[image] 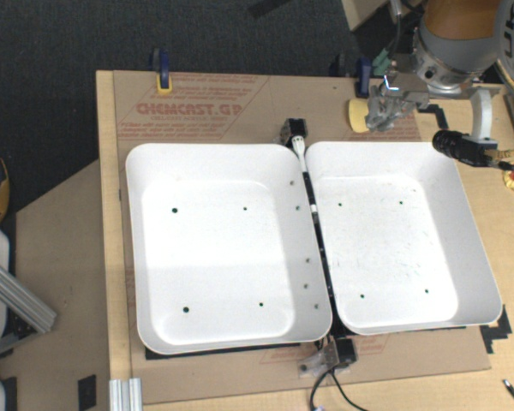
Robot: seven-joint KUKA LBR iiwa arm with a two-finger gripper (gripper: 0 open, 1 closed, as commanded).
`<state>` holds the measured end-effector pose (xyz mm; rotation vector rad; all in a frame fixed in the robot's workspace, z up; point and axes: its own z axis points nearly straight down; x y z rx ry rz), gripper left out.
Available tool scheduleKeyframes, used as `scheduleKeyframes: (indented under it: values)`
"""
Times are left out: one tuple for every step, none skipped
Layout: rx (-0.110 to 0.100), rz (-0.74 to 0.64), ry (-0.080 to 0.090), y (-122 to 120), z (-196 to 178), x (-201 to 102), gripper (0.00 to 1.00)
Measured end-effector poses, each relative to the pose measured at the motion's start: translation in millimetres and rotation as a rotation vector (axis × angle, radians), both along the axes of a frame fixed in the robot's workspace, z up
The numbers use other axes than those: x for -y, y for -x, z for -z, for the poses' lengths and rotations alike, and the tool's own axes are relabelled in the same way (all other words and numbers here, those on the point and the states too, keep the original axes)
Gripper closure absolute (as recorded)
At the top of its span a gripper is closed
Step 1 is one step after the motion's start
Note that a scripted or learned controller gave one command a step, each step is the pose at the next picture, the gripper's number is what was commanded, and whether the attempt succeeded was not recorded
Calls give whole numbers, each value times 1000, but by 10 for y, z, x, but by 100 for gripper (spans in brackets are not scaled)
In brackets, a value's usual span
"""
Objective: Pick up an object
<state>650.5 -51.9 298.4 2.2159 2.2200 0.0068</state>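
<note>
My gripper (384, 114) hangs at the upper right, over the bench just behind the far rim of the right bin (463, 229). A small pale yellow thing (356, 115) lies on the bench right beside the gripper, on its left. I cannot tell whether the two touch. The left bin (146, 229) stands alongside, its white floor showing only dark dots.
Both bins rest on a brown board (197, 105) with red lettering. A blue and yellow clamp (162, 68) grips the board's far edge, and another blue clamp (364, 75) sits near the gripper. A black clip (293, 132) joins the bins at the back.
</note>
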Motion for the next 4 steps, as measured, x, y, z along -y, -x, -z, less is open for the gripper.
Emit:
scheduleKeyframes:
  values:
    - [-1, 1, 0, 194, -258, -55, 100]
    - [-13, -4, -3, 6, 284, -652, 100]
    - [-1, 0, -1, 119, -74, -729, 100]
    - [0, 8, 3, 266, -393, -64, 100]
